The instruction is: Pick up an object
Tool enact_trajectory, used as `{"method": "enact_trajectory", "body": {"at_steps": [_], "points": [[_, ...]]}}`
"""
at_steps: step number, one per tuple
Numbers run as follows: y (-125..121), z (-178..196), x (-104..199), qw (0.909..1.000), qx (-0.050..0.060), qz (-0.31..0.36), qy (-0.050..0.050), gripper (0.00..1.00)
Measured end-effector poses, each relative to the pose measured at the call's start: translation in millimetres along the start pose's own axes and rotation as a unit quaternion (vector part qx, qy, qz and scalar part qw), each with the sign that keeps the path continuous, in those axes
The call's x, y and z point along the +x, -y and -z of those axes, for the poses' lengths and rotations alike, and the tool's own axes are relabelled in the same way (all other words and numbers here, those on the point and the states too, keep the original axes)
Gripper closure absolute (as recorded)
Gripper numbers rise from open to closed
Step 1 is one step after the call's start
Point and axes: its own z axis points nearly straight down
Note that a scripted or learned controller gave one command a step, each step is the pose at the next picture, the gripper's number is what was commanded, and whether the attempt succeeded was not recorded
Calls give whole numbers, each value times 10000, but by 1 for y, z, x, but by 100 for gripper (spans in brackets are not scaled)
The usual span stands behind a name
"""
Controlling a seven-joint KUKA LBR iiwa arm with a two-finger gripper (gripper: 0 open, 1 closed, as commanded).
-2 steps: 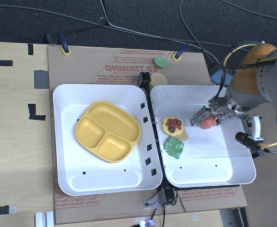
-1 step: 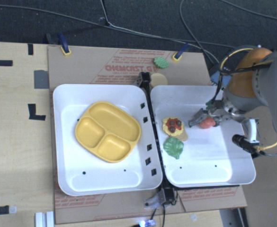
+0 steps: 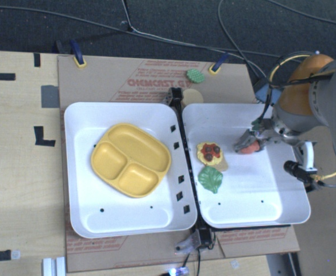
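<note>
In the right bin (image 3: 245, 197), my gripper (image 3: 250, 142) is low over the upper right part of the floor. A small red-orange object (image 3: 249, 149) lies right at its tip, partly covered by it. Whether the object is held or just resting on the bin floor is unclear. A small yellow toy pizza with red topping (image 3: 209, 152) lies near the right bin's left wall. Just below the pizza is a green leafy toy (image 3: 211, 179). Both are well left of the gripper.
The left bin (image 3: 78, 171) holds a yellow divided plate (image 3: 131, 158). A small green object (image 3: 195, 75) lies on the cardboard behind the bins, beside a pale disc (image 3: 192, 96). The arm's grey body and orange band (image 3: 308, 82) rise over the right bin's far right corner.
</note>
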Motion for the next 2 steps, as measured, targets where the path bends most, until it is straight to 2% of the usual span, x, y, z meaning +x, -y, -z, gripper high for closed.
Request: {"method": "enact_trajectory", "body": {"at_steps": [2], "points": [[-3, 117, -9, 10000, -5, -9, -13, 100]]}}
